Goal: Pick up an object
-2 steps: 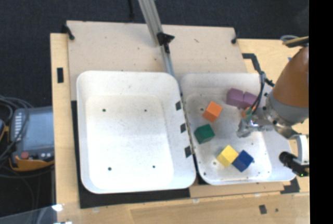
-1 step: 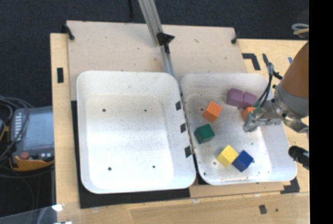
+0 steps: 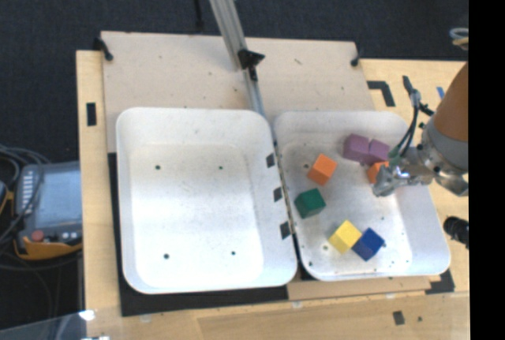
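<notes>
The tabletop (image 3: 91, 173) carries two white bins side by side, and every loose thing lies in the right bin (image 3: 418, 252), which is likely why the arm (image 3: 451, 121) reaches in over that bin's right wall. Its hand (image 3: 384, 182) hangs low near the far right corner, just above a small orange piece (image 3: 375, 170) that it partly covers; whether it is spread or pressed together I cannot tell, and nothing can be seen between its tips. The likeliest target, I judge, is that orange piece or the purple block (image 3: 364, 147) touching it; the purple block's long axis runs left to right. The orange cube (image 3: 322, 168), green cube (image 3: 310, 202), yellow cube (image 3: 345, 236) and blue cube (image 3: 368, 243) sit apart from the hand, the last two touching.
</notes>
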Tool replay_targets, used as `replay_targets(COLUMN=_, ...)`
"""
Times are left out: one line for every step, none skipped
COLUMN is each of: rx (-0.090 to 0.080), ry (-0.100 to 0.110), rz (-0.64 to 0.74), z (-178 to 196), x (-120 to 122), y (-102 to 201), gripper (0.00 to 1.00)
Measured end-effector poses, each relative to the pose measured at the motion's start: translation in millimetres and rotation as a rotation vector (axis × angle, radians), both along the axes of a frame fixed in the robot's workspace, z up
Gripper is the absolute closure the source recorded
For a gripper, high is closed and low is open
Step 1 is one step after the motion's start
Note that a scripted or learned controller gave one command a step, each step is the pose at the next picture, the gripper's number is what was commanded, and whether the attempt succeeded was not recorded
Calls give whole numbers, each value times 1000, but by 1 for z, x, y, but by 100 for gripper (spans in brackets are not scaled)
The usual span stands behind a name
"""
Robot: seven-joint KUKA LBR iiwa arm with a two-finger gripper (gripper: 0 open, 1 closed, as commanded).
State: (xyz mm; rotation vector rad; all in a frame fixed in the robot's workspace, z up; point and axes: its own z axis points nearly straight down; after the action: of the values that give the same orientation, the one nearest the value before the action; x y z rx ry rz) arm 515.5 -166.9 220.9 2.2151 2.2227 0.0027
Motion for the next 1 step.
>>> replay_targets(rx=2, ry=1, rz=4, z=12, x=20, y=45, gripper=100)
